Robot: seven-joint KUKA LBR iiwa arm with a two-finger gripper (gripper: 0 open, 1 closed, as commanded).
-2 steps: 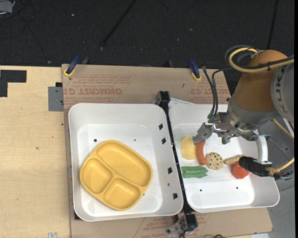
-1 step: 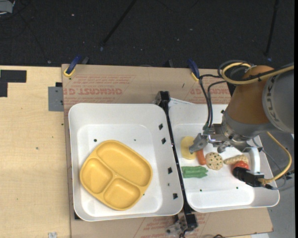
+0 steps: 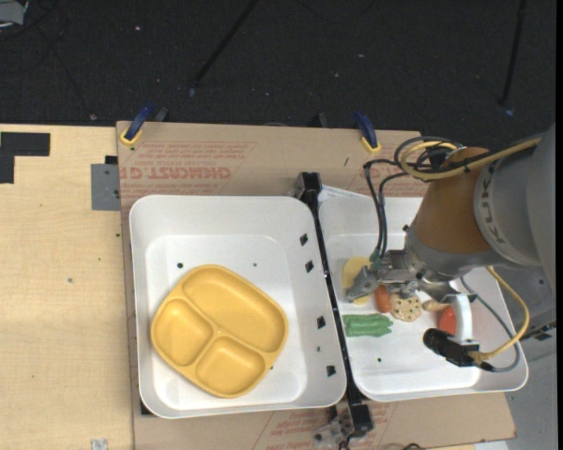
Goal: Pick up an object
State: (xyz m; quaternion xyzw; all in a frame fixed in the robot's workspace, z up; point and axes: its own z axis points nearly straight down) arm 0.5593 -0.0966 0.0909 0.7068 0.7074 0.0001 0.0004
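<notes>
Here, nearest us, we see a yellow three-compartment plastic plate [image 3: 220, 330] lying in the left white bin [image 3: 159, 223]. In the right white bin [image 3: 507, 378] a green elongated plastic piece [image 3: 367, 325] lies with its long axis running left to right, just below and slightly left of the claw [image 3: 387, 284]. A round tan perforated disc [image 3: 405, 307] and a small orange-red piece [image 3: 384, 298] sit directly under the claw, with a yellow piece [image 3: 355, 271] to its left. We cannot tell how wide the claw stands, nor whether it grips anything. We judge the disc and red piece the closest candidates. Farther back, the cardboard-covered desk [image 3: 225, 162] carries both bins.
</notes>
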